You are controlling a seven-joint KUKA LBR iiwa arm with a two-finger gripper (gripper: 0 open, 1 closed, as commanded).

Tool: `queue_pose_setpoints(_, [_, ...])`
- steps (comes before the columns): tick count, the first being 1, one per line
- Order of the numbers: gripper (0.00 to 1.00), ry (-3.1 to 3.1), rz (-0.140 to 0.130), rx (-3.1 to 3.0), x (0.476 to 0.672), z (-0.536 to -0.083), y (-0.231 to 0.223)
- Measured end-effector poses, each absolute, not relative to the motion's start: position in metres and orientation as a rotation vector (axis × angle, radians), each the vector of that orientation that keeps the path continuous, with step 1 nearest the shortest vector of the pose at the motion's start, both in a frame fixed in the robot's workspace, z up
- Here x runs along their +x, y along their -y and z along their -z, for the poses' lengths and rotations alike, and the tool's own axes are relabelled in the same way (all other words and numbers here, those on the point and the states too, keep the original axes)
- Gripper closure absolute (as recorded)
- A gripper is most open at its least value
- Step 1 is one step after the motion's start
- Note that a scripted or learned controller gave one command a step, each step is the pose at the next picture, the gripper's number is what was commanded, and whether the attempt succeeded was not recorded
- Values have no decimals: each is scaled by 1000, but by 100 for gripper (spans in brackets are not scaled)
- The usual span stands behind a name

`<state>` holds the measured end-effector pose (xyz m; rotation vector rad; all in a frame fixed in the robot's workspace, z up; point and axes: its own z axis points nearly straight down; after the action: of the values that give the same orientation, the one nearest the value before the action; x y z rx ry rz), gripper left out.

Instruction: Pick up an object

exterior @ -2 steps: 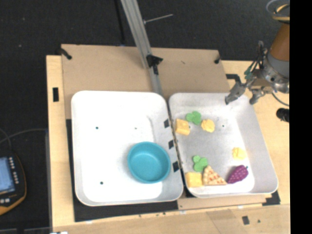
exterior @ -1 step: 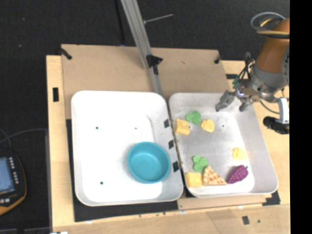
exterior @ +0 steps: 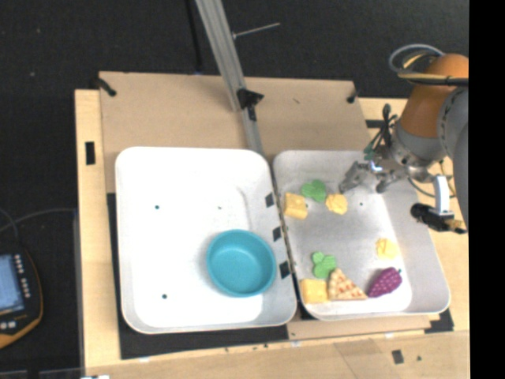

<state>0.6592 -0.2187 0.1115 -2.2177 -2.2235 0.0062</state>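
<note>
Pizza slice (exterior: 344, 286), yellow block (exterior: 313, 291) and grapes (exterior: 384, 281) sit low in the right bin (exterior: 418, 267). Up top, the end effector (exterior: 369, 176) hangs open and holds nothing. A small yellow toy (exterior: 337, 204) lies near it. Best go straight down over that toy, then close. Both bins rest on a tan desk (exterior: 189, 117); the floor (exterior: 47, 38) is dark.

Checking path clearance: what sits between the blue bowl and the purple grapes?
In the camera view, between the blue bowl and the purple grapes lie both bins' adjoining walls, then a green piece, yellow block and waffle-patterned wedge.
</note>
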Motion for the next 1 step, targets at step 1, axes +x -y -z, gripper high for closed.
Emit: queue_pose_setpoints(1, [100, 2233, -1, -2221, 661, -128, 220])
